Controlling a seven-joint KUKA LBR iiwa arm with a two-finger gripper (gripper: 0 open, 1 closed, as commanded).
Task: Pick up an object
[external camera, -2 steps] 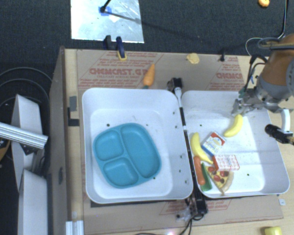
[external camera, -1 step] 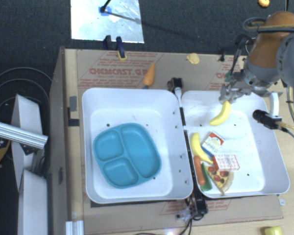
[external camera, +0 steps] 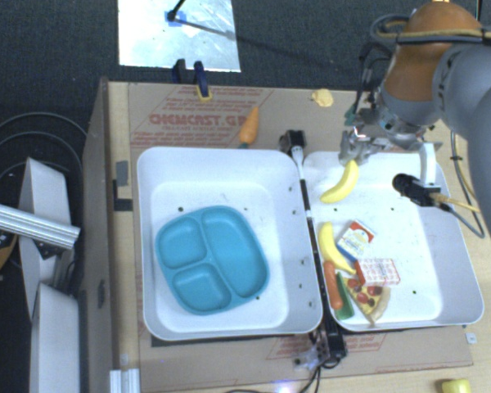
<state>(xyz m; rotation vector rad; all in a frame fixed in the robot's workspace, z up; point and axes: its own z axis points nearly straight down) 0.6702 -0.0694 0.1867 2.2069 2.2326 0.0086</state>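
A yellow banana [external camera: 340, 184] hangs or lies in the upper left part of the right bin [external camera: 450, 244], its upper tip directly under the gripper [external camera: 357, 147] and apparently touching it. The banana's long axis runs from upper right to lower left in the frame, so the fruit extends down and to the left of the gripper. The view does not settle whether the banana's tip sits between the gripper's tips or merely beside them, nor how wide the gripper stands; a grasp cannot be confirmed. Judged from this, the pick is at the seizing or early lifting step, and the coming move depends on the gripper keeping the upper end of that slanted axis.

Lower in the same bin, along its left wall, lie a second banana [external camera: 334, 248], a small carton [external camera: 353, 239], a red-patterned packet [external camera: 379, 271] and a pizza slice [external camera: 370, 300]. The left bin [external camera: 221, 166] carries a blue divided tray [external camera: 211, 257]. Both bins rest on the counter [external camera: 188, 113], where an orange carrot [external camera: 249, 126] lies near the upper centre.
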